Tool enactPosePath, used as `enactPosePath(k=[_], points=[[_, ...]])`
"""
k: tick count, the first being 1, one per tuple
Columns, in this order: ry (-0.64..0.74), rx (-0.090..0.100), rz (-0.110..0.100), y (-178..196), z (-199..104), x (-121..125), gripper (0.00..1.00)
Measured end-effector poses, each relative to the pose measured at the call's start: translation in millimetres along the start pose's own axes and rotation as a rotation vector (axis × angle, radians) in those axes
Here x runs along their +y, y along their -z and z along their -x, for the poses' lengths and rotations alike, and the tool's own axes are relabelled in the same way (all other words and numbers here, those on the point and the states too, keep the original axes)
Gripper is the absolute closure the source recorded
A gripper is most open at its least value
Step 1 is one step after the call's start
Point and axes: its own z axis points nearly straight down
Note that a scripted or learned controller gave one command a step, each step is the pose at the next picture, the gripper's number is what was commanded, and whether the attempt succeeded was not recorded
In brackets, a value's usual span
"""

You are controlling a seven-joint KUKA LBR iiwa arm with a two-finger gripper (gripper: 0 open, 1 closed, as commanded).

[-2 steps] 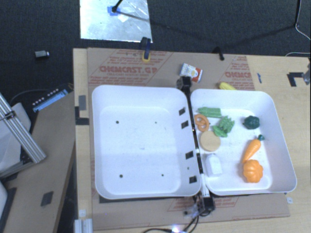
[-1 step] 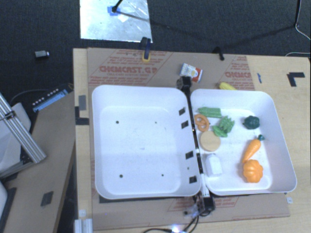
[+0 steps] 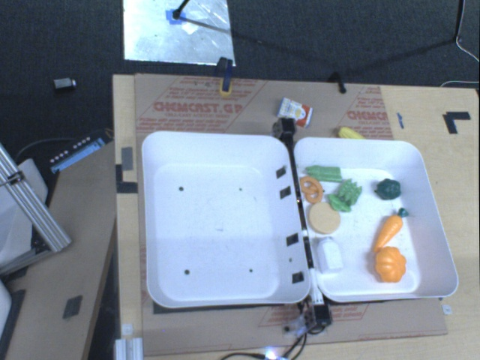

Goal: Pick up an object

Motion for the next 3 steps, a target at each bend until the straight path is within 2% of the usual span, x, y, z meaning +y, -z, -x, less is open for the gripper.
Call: enactPosePath(k=[1, 2, 3], points=[[-0.001, 0.003, 0.001, 3.8, -52.1, -96.8, 1.00], [-0.005, 0.000, -0.001, -0.2, -13.1, -17.3, 1.00], [-0.005, 0.003, -0.002, -12.5, -31.7, -95.9, 1.00]])
